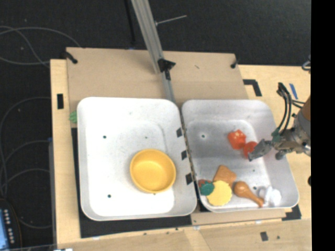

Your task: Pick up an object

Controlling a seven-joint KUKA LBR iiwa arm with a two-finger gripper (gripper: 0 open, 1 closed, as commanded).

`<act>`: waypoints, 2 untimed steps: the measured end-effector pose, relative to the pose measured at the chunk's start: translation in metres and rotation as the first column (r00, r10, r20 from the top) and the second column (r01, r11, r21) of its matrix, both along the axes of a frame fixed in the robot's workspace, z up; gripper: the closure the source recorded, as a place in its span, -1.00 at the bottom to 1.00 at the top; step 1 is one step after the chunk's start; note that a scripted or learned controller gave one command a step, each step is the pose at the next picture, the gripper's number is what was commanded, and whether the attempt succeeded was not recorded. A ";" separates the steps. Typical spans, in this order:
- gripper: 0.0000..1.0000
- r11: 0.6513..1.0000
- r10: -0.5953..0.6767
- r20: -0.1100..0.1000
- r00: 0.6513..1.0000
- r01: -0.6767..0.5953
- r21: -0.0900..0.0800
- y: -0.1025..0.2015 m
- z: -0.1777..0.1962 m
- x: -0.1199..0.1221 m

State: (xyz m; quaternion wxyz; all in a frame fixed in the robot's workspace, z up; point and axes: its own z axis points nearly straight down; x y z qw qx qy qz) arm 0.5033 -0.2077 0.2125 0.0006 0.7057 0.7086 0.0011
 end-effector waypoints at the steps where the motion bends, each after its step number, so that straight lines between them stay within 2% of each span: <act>1: -1.00 1.000 -0.001 0.001 1.000 0.001 0.000 0.000 0.000 0.000; 2: -1.00 1.000 -0.004 -0.007 1.000 0.004 -0.001 -0.002 -0.063 -0.002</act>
